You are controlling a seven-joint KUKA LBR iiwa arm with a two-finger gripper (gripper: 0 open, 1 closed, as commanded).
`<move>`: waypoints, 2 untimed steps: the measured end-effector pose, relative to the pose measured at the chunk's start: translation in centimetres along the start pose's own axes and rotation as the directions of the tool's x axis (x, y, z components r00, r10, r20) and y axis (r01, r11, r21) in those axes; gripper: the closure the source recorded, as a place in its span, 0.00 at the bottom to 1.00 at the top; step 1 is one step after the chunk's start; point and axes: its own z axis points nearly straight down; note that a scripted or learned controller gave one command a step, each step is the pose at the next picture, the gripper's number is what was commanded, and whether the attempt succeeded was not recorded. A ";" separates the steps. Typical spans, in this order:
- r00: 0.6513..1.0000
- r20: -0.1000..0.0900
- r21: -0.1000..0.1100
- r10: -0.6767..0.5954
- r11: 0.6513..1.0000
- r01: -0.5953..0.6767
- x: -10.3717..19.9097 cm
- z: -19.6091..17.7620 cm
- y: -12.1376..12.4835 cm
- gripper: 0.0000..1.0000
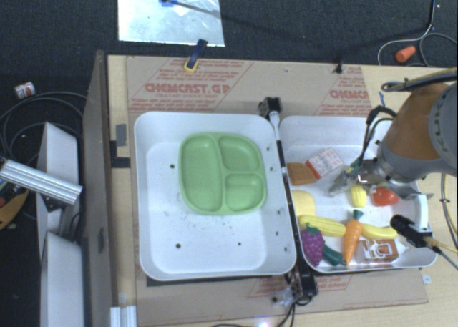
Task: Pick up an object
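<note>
Two shallow white bins are seen side by side on the bench (215,79) from the camera above. The left bin (161,247) carries a green divided plate (220,174) set near its middle, slightly toward the far edge. The right bin (300,129) carries a cluster of toy foods. The arm (422,129) is reached in over the right edge of that bin, and the gripper (348,179) is lowered near the bin's middle. A small yellow piece (358,194) is seen just beside the fingertips, touching or nearly touching them, with a red piece (384,196) just to its right; whether anything is held between the fingers cannot be told, and whether the gripper is open or closed cannot be told either. Toward the far edge from the gripper a red-and-white packet (325,161) is laid, with an orange cracker (301,172) beside it near the bin's left wall. Toward the near edge a carrot (351,238), a banana (323,226), purple grapes (312,244) and a small printed box (377,250) are gathered.
</note>
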 end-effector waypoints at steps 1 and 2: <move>1.000 0.002 -0.006 0.000 1.000 0.000 -0.2 -1.4 0.2 1.00; 1.000 0.004 -0.017 -0.005 1.000 0.005 2.7 -13.7 3.5 1.00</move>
